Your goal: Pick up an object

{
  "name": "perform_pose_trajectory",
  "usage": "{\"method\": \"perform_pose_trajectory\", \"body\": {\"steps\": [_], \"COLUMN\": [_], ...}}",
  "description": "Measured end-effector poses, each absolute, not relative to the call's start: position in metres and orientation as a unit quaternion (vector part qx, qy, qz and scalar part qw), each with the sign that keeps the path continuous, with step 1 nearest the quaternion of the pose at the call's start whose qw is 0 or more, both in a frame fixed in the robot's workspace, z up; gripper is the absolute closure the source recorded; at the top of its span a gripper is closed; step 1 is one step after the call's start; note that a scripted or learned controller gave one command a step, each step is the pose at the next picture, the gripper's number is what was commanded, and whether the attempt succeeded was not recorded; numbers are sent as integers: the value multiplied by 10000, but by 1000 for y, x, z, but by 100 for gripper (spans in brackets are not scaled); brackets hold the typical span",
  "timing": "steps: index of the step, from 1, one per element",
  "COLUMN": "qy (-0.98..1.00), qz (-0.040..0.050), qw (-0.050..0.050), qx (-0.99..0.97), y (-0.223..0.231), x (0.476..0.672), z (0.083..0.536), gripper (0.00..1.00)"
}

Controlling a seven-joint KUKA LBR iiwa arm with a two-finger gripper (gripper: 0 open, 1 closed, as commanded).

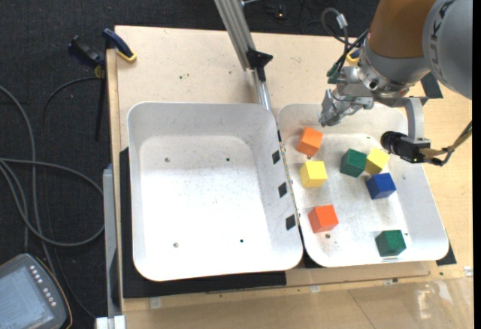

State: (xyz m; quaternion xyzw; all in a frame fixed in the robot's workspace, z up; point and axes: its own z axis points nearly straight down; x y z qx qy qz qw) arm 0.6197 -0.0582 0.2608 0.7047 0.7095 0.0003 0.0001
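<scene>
At the upper right of the frame, the tool (pixel 331 114) hangs just above an orange block (pixel 309 141) in the right bin (pixel 421 245); whether it is open or closed cannot be told. Descending off-centre, it could nudge the block into the yellow block (pixel 314 173) nearby.

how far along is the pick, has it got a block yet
Early stage. Done: the arm has reached in, and the gripper sits over the far end of the right bin, just up-right of the nearest orange block. In hand: nothing shows between its fingers. Left: all seven blocks lie on the bin floor, so the descent, grasp and lift are all to come. The orange block looks the likeliest target.
</scene>
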Motion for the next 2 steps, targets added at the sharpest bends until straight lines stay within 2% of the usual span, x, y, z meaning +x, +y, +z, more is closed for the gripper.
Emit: {"method": "perform_pose_trajectory", "body": {"steps": [1, 2], "qy": [7097, 7100], "qz": [-3, 10], "qw": [-15, -4], "qx": [7045, 7042], "y": [-6, 48], "x": [621, 618], "z": [244, 250], "gripper": [100, 100]}}
